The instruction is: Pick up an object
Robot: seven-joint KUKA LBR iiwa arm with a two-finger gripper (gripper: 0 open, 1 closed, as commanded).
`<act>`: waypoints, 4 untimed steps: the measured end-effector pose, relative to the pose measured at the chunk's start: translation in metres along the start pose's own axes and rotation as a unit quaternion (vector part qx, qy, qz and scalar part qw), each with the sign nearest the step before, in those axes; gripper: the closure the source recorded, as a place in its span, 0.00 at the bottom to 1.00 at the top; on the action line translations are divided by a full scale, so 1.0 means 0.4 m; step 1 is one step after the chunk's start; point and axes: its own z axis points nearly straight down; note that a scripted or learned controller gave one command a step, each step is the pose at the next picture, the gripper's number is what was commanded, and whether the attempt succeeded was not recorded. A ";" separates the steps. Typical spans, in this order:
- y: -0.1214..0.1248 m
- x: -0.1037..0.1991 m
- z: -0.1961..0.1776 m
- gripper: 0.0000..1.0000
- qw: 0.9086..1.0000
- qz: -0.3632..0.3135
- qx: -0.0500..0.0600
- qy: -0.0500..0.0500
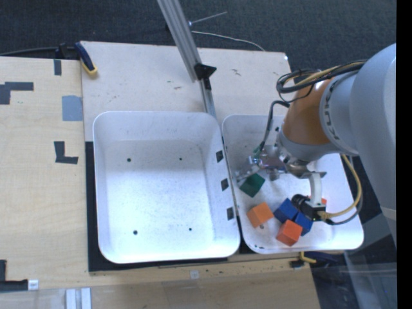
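My gripper [256,166] is low over the right bin [341,240], in its left part near the wall shared with the other bin. A dark green block [252,185] lies right under its tip; I cannot tell whether they touch. Closer to the bin's front lie an orange block [260,214], a blue block [286,209], a second blue block [303,223] and an orange-red block [289,233], bunched together. The grey arm with its orange band [309,118] covers the bin's back right part.
The left bin [103,172] stands beside the right one, their walls touching. A slanted metal rail [183,37] runs from the top down to the bins' junction. Black and yellow cables [335,216] loop off the wrist above the blocks.
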 end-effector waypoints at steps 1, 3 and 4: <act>0.169 -0.170 -0.003 0.00 1.000 0.001 -0.004 -0.002; 0.111 -0.241 -0.001 0.00 1.000 -0.001 -0.003 -0.001; 0.223 -0.296 -0.003 0.00 1.000 -0.002 -0.004 -0.001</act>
